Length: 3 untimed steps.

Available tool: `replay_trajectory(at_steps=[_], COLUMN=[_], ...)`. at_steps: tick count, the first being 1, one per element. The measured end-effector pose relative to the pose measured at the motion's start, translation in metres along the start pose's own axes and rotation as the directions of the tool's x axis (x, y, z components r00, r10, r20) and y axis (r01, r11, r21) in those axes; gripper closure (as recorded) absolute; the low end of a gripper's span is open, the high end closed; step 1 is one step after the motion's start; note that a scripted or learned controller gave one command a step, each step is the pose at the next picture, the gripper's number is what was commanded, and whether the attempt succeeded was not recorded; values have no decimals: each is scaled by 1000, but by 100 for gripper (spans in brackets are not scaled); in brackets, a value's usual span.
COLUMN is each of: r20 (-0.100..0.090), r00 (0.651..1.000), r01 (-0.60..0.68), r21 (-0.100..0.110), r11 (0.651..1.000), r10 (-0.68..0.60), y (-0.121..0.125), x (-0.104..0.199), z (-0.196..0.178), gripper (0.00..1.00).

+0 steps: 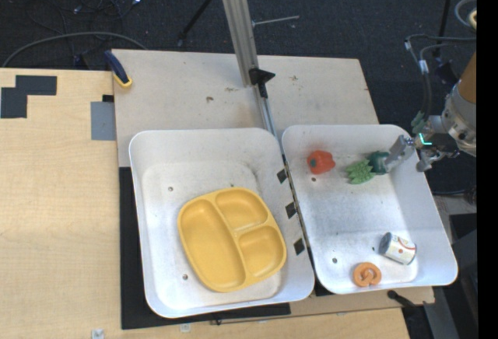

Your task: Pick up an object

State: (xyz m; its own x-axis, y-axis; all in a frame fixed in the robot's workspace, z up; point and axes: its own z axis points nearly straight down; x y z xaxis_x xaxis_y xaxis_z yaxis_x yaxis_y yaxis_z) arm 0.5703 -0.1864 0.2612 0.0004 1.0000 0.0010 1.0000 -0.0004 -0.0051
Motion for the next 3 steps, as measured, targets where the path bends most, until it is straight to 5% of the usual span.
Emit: replay_trajectory(at_steps=[1,3], r20=[1,-1], r00=[1000,1000], r01=[0,0], r21=[-4,1], r11=[1000,1000], r10=[0,0], y=[1,0], x=[0,-4], z=[-2,87], gripper=[0,0])
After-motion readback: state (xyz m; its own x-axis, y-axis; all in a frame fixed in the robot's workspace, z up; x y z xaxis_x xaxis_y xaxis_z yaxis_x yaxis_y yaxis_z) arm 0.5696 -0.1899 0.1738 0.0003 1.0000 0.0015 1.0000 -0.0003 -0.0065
